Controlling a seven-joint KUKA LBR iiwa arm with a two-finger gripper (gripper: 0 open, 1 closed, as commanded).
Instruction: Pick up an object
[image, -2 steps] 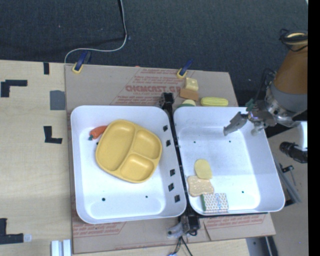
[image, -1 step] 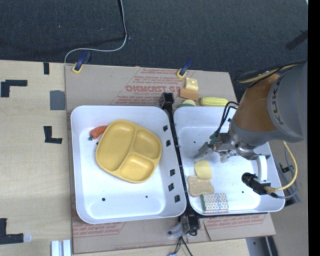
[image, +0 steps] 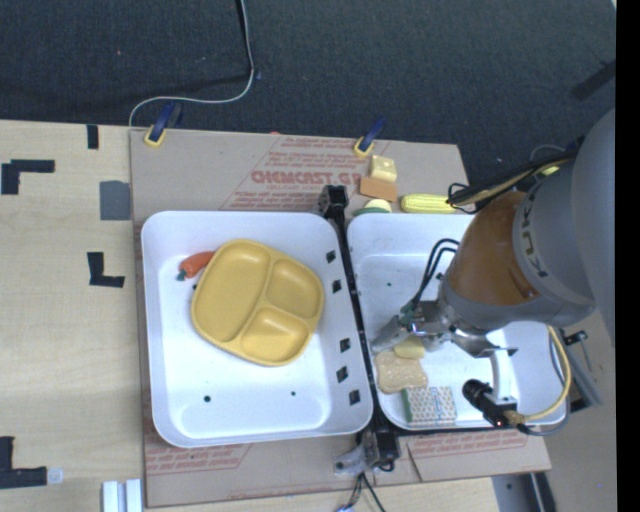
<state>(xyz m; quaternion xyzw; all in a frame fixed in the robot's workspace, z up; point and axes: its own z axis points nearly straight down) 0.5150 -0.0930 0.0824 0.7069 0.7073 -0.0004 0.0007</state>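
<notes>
i see the arm (image: 520, 255) reaching in from the right and hanging over the right bin (image: 375, 245), its orange band above the wrist. the gripper (image: 412, 328) sits low in that bin, near the divider side, and i cannot tell how its hand is set, since the wrist covers it. just below the gripper lies a small pale oval piece (image: 409, 349), touching or nearly touching a tan bread slice (image: 400, 374). beside the bread, toward the front edge, is a speckled green sponge (image: 431, 404). in the left bin (image: 170, 400) a yellow divided plate (image: 259, 301) lies tilted, with an orange carrot (image: 197, 263) poking out from under its upper left edge. behind the bins, on the cardboard, i see a wooden block (image: 379, 180) and a corn cob (image: 427, 203).
</notes>
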